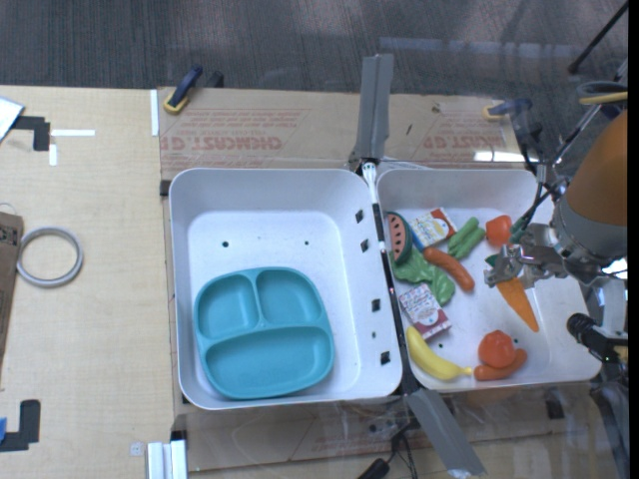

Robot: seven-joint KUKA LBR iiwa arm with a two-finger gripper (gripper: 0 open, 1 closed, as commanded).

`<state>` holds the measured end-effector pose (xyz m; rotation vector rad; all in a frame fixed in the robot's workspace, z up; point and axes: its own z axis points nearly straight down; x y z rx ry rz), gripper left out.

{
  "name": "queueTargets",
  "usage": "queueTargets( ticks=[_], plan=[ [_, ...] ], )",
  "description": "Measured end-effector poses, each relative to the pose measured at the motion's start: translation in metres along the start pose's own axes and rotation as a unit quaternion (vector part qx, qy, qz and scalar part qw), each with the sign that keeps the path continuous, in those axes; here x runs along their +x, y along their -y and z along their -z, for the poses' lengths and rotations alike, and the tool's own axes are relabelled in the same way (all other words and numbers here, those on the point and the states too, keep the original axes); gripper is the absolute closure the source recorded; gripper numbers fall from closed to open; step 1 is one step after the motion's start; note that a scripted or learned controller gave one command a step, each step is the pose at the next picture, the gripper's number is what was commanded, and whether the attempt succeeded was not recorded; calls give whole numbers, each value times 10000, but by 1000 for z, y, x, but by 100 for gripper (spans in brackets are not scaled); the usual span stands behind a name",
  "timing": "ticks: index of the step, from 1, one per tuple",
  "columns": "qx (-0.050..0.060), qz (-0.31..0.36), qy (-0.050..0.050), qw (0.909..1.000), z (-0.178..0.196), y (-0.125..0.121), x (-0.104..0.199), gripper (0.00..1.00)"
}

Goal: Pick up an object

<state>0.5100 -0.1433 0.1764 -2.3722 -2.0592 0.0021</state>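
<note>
A pale wooden bench (90,367) fills the lower left of the frame, with dark carpet along the top and a sheet of printed cardboard (260,133) lying under two shallow white bins. A roll of tape (46,256) rests on the bench at the far left. The left bin (200,193), in the middle of the frame, holds a teal divided plate (264,331) toward its lower edge. The right bin (454,180) carries the toy food: a watermelon slice (397,236) and a small snack packet (431,227) near its upper left, a green pepper (462,238), an orange sausage (449,266), another packet (423,304), a banana (433,358) at the lower left, and a tomato (496,350) near the bottom edge. The grey arm (597,193) enters from the right edge, and its gripper (514,265) hangs over the right part of that bin, just above an orange carrot (520,303) and beside a small red-orange piece (498,230). Whether the gripper is spread or closed cannot be told, and nothing is plainly seen held in it.
</note>
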Motion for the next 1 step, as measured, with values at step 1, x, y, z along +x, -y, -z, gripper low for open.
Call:
queueTargets(
  ticks=[1],
  plan=[
    [1,-112,3,9999,49,-5,69,100]
  ],
)
